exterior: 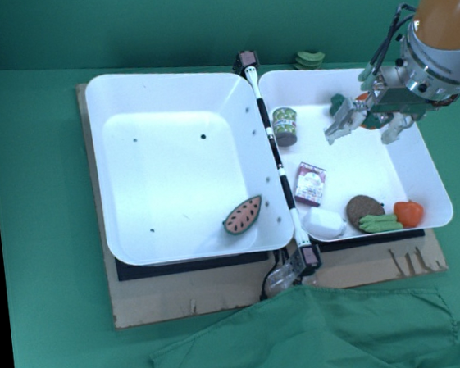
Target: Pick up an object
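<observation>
- I'm looking at the right bin [428,185], where the candidates for picking are lying: a small jar with a green patterned label [284,125] standing upright near the divider, a pink and white packet [310,184] flat in the middle, a white rounded lump [326,224] by the front-left corner, and a brown disc [362,206] with green bean pods [380,223] lying against it and an orange-red piece [409,213] just beside those.
- I'm also seeing a dark green piece [338,104] and a bit of orange [360,104] sitting right by the gripper, too small for me to name.
- In the left bin [105,102] a watermelon slice [243,215] is lying near the front-right corner, rind toward the front.
- The arm [445,10] is reaching in from the right, its orange band up top and the grey wrist angling down over the far part of the right bin.
- The gripper [361,128] is hanging with its fingers spread apart, one pointing left toward the jar, nothing between them that I can make out.
- Both bins are resting on brown cardboard [169,297] over a green bench cloth [42,200], with another green item [311,59] lying beyond the right bin and rumpled green fabric [313,334] bunching at the front.
</observation>
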Robot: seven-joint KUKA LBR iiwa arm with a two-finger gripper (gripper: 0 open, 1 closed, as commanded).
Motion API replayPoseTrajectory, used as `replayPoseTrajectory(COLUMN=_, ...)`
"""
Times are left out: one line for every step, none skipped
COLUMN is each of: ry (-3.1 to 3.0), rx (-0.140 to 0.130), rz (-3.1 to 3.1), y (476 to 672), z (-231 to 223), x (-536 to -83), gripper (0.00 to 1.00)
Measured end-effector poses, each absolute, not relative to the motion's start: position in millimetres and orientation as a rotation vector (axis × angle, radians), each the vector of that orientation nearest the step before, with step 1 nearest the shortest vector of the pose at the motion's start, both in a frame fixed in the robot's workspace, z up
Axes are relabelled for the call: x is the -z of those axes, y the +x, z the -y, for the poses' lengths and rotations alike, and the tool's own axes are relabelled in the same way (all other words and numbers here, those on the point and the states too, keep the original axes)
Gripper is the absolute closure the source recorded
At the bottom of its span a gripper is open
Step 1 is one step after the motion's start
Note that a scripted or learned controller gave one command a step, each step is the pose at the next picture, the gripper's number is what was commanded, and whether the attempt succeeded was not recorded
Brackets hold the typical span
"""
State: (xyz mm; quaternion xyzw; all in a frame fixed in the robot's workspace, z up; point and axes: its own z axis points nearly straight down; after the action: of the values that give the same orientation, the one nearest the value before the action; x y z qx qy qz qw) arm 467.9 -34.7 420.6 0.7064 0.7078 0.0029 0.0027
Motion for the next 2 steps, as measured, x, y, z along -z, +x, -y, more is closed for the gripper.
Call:
replayPoseTrajectory(ry=2.223, rx=-0.006, rz=-2.212, y=467.6, z=57, x=-436, gripper=1.00)
replayPoseTrajectory(ry=2.218, rx=0.000, rz=-2.227, y=481.7, z=-8, x=-409, gripper=1.00)
